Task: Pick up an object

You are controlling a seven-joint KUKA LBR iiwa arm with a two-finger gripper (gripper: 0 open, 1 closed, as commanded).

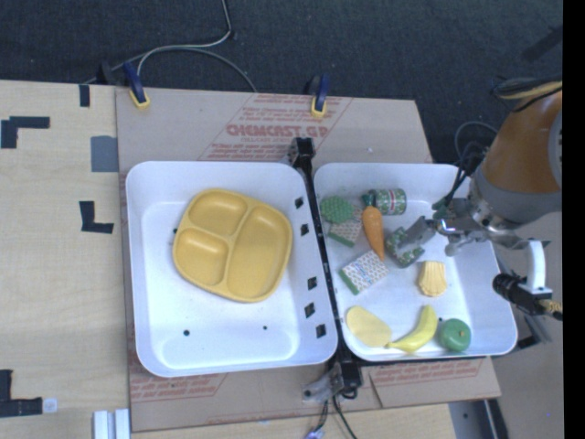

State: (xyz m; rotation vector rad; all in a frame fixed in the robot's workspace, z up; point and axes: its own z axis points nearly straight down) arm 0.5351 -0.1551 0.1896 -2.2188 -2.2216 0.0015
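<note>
Right bin (475,273) with the arm entering from its right side. The pincer (413,234) sits low over a dark green object (400,248) just right of the carrot (373,230); whether its fingers are spread or closed on anything cannot be told. Below the carrot lie a checkered packet (364,271), a yellow corn piece (432,279), a banana (416,332) and a green apple (454,335); above it, a can (386,200). Left of the carrot, the other bin carries a yellow divided plate (232,244). Judged stage: approach reached, no object lifted; the grasp and raise remain.
</note>
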